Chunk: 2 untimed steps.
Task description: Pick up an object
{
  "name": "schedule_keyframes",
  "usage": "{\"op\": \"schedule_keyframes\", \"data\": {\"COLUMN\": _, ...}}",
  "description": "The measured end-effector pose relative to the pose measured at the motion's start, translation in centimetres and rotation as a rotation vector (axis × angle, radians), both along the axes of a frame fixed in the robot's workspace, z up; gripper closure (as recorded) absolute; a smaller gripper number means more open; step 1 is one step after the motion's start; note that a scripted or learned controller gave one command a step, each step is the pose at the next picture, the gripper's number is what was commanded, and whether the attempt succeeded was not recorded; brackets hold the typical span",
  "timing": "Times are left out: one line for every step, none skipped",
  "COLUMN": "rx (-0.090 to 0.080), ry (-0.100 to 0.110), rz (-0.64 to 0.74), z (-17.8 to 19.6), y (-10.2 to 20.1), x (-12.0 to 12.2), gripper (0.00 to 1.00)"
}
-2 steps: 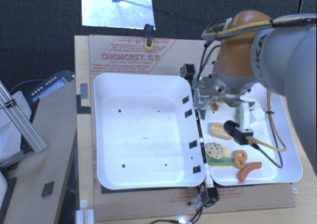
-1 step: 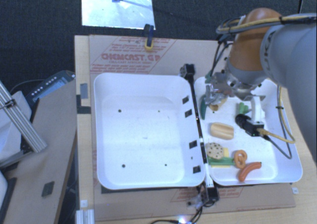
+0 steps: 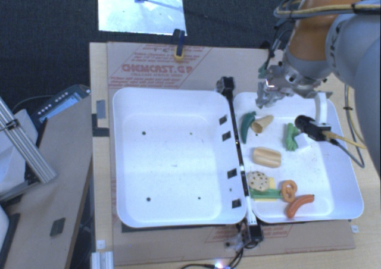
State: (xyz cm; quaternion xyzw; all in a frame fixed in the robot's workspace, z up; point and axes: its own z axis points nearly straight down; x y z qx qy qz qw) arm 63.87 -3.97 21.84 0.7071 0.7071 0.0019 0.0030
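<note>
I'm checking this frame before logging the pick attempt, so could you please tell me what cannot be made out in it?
- The claw, camera view: small and blurred above the right bin; its finger state can't be read.
- Whether the claw touches the cone-shaped toy: the slant angle leaves height unclear.
- The arm: cut off by the right edge.
- The round toy: too small to identify.

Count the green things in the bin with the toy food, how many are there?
3: a green pepper by the bin's left wall, a green piece right of the cone, and a flat green strip under the cookie near the front. More may hide under the arm.
</note>
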Motion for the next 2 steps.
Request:
{"op": "schedule_keyframes", "data": {"rx": 0.002, "ry": 0.0, "rz": 0.006, "z": 1.1, "y": 2.7, "x": 3.2, "gripper": 1.0}}
{"op": "schedule_keyframes", "data": {"rx": 0.002, "ry": 0.005, "rz": 0.005, "z": -0.8, "y": 3.8, "x": 3.0, "gripper": 1.0}}
